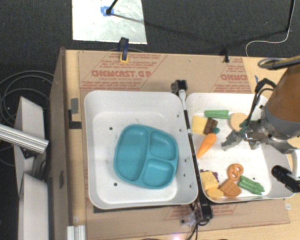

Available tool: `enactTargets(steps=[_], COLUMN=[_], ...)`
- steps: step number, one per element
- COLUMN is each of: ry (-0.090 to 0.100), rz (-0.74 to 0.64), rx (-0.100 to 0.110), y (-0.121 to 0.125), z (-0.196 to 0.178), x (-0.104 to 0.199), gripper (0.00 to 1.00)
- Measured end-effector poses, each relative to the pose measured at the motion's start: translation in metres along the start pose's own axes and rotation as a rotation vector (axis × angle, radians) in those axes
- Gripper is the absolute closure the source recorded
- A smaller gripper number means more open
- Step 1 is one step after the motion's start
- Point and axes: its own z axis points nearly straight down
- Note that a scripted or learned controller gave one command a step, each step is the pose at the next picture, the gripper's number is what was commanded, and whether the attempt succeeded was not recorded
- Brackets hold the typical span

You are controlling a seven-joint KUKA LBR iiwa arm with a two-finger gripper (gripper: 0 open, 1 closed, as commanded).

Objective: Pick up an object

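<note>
My gripper [231,140] hangs over the middle of the right bin [225,176], fingers spread open with nothing between them. An orange carrot [206,144] lies just left of it. Behind it are a green bean-like piece [216,113], a dark brown piece [210,126], a pale yellow block [197,124] and a tan round cookie [237,119]. At the bin's front lie a pretzel [235,171], a waffle-like orange square [230,188], a green pepper piece [251,185] and a yellow cheese slab [208,179].
A blue divided plate [146,155] lies in the left bin [135,104]. The arm's grey body with its orange band [290,96] covers the right bin's far right side. A black clip [179,87] sits at the divider's back end.
</note>
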Motion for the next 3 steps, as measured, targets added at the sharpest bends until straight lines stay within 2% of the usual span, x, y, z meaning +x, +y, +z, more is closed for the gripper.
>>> enactTargets(steps=[1,2,3], ry=[0.0,0.001,-0.001], rz=[-0.003,0.002,-0.003], rx=[0.001,0.002,-0.008], y=[0.068,0.055,0.121], z=[0.103,0.124,0.117], x=[0.006,0.017,0.014], gripper=[0.0,0.0,0.0])
